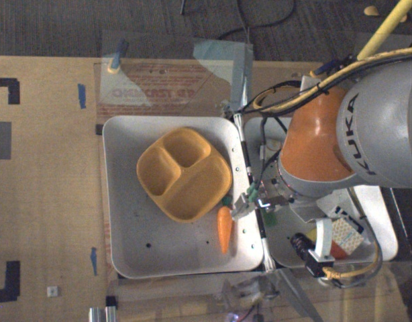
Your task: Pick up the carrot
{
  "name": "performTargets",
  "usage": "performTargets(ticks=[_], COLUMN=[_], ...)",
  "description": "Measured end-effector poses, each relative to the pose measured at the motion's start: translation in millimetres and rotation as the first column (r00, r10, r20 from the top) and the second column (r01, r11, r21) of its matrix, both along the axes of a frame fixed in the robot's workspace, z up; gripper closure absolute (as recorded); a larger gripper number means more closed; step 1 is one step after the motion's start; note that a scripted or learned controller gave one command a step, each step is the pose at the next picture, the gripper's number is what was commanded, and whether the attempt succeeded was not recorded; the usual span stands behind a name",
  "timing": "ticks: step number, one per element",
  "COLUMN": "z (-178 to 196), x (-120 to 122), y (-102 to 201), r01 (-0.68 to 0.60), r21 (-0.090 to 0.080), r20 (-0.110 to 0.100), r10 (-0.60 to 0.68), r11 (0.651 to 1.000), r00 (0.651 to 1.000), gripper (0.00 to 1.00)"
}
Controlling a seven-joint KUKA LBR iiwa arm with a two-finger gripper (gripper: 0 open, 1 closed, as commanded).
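My fingers sit at the left bin's right wall; can't tell if they're apart or together. Carrot lies just below-left of them on the bin floor, not in my grip. Orange divided plate further left, beside the carrot's top end.

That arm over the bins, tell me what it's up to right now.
The grey and orange arm reaches in from the right, with its gripper down at the edge between the two white bins. The carrot lies on the floor of the left bin, just below the gripper and beside a yellow divided plate. Nothing shows the carrot lifted; it looks not yet picked up.
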State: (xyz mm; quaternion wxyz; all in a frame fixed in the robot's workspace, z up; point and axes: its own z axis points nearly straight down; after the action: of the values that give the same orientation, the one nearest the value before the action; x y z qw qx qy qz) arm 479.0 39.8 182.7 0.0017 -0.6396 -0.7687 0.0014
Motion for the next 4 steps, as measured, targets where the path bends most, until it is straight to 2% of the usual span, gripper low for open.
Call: performTargets(ticks=[1,2,3,4], z=[-45.3,0.5,-31.6,-36.4], x=[4.9,24.5,23.9,24.5], y=[15.1,20.2,34.4,36.6], r01=[-0.045,-0.014,-0.01,-0.011], r21=[-0.014,-0.001,0.001,0.001], r20=[0.02,0.004,0.045,0.055], r10=[0.045,0.014,0.01,0.011], r11=[0.999,1.0,1.0,1.0], r00=[0.999,1.0,0.999,0.998], gripper=[0.0,0.0,0.0,0.0])
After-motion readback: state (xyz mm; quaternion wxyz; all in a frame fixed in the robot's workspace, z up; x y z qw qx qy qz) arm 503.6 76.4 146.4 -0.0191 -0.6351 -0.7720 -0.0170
